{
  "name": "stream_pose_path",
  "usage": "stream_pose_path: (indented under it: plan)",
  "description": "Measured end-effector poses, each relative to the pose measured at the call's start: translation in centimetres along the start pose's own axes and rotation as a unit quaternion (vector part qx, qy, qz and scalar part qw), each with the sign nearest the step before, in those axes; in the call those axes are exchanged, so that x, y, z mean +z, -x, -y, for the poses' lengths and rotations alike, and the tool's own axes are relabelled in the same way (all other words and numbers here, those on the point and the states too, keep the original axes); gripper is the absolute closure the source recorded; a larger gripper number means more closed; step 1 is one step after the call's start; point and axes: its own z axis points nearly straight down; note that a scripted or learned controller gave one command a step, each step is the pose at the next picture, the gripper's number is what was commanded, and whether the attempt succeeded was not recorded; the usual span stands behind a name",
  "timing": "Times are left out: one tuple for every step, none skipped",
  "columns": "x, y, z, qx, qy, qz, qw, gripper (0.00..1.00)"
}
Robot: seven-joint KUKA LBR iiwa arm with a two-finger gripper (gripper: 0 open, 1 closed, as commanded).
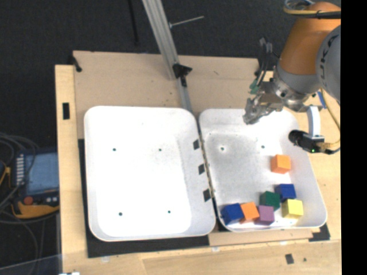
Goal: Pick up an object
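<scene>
Blocks, among them an orange cube, lie loose toward the right bin's near end while the pincer hangs above its far edge holding nothing, finger state unclear; approach pending, needing descent onto one.

7 small cubes in right bin; orange cube apart.

Dark floor around tan bench; cables, perhaps pendant, at left.

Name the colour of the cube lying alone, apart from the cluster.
Orange cube, seen in the camera view.
</scene>
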Motion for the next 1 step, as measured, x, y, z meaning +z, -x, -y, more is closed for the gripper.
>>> stream_pose_path:
  plan:
    - [0.93, -5.17, 1.9, -0.001, -0.004, 0.0, 1.0, 1.0]
